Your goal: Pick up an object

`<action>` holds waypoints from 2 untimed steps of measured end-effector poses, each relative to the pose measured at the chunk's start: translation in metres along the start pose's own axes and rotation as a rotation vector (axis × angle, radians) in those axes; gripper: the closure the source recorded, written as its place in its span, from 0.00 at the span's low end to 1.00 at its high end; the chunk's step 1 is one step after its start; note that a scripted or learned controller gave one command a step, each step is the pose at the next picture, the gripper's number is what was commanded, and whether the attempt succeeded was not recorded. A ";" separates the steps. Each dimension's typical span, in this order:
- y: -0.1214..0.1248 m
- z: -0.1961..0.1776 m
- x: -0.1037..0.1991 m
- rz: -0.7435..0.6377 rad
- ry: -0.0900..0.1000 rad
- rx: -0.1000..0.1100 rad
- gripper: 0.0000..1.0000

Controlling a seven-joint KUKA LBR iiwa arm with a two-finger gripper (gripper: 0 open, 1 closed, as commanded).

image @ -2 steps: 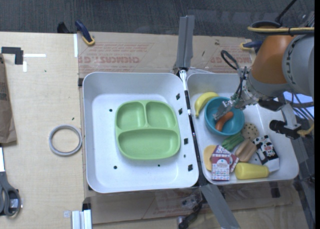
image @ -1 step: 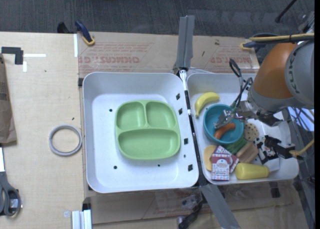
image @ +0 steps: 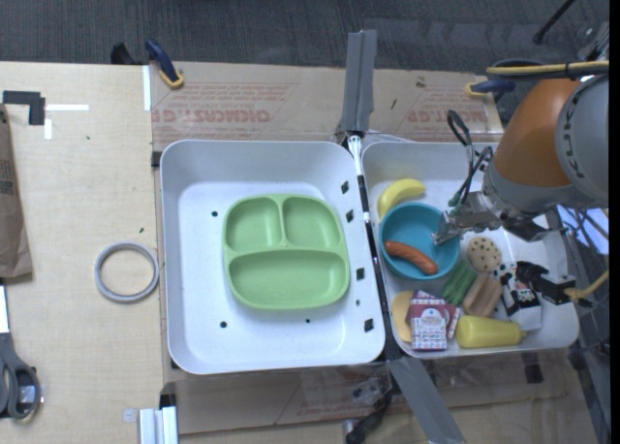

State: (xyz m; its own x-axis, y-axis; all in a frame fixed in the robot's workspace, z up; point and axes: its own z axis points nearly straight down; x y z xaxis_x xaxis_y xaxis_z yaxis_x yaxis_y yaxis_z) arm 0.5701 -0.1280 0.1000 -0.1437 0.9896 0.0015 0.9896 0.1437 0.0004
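The right bin (image: 557,335) holds a yellow banana (image: 400,194), a blue bowl (image: 415,232) with an orange-red sausage (image: 412,257) lying in it, a green vegetable piece (image: 459,285), a speckled tan disc (image: 482,254), a red and white carton (image: 430,324) and a yellow pepper-like piece (image: 487,333). My gripper (image: 449,231) hangs low over the bowl's right rim, up and to the right of the sausage. Nothing is seen held in it.
A green divided plate (image: 286,252) lies in the left bin (image: 184,268). On the bench to the left sit a grey tape ring (image: 127,270) and scissors (image: 17,389). A blue clamp (image: 164,62) sits at the back.
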 end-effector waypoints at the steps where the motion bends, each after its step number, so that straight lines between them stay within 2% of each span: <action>1: 0.000 0.001 0.000 0.000 -0.001 0.001 0.00; 2: -0.063 0.009 0.017 -0.152 -0.001 0.001 0.00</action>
